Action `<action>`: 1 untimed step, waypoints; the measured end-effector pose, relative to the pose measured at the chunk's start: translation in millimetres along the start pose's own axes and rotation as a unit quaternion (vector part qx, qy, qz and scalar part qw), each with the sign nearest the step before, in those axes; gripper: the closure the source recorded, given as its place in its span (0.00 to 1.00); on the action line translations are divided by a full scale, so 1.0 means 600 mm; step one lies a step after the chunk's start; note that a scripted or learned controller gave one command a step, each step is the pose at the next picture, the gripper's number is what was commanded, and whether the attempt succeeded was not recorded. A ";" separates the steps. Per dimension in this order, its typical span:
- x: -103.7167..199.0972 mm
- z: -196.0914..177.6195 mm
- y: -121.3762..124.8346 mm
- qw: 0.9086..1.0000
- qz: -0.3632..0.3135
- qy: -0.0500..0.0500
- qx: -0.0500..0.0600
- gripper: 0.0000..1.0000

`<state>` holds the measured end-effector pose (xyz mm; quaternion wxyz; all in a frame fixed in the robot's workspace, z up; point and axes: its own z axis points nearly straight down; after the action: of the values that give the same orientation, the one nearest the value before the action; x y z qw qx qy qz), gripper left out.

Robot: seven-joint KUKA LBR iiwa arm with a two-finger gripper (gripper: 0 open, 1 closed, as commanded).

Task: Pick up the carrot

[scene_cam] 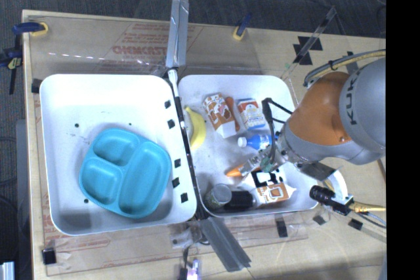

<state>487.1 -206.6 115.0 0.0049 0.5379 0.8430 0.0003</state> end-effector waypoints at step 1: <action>0.072 -0.157 0.018 0.999 0.032 0.004 0.003 1.00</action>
<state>477.8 -162.3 209.1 0.0003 0.5644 0.8255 -0.0001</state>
